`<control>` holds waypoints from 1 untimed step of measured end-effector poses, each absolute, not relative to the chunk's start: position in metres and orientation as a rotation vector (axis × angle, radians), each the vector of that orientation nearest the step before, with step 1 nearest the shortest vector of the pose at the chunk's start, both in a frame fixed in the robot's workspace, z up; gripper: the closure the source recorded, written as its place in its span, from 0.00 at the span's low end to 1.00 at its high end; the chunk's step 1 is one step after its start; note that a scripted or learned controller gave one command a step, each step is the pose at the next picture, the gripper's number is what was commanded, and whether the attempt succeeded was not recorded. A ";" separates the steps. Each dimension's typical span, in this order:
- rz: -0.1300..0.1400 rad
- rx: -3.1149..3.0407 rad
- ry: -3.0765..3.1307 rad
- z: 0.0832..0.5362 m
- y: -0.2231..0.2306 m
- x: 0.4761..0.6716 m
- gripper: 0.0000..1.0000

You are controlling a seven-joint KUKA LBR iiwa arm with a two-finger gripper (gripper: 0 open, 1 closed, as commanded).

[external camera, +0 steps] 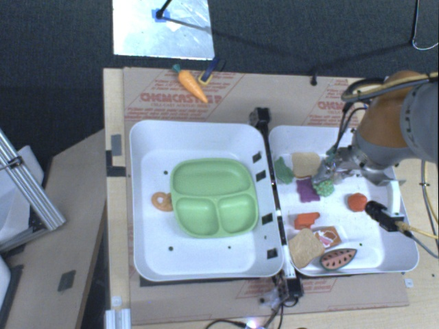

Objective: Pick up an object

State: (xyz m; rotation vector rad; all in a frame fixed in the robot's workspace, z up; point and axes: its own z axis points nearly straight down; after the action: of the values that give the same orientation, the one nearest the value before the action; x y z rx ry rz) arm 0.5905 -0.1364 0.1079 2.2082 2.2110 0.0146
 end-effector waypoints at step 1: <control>0.006 2.212 2.224 0.155 -0.128 0.594 1.00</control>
State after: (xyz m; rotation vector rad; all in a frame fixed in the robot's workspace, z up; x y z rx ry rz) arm 0.5939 -0.1282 0.1554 2.2118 2.2242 0.0056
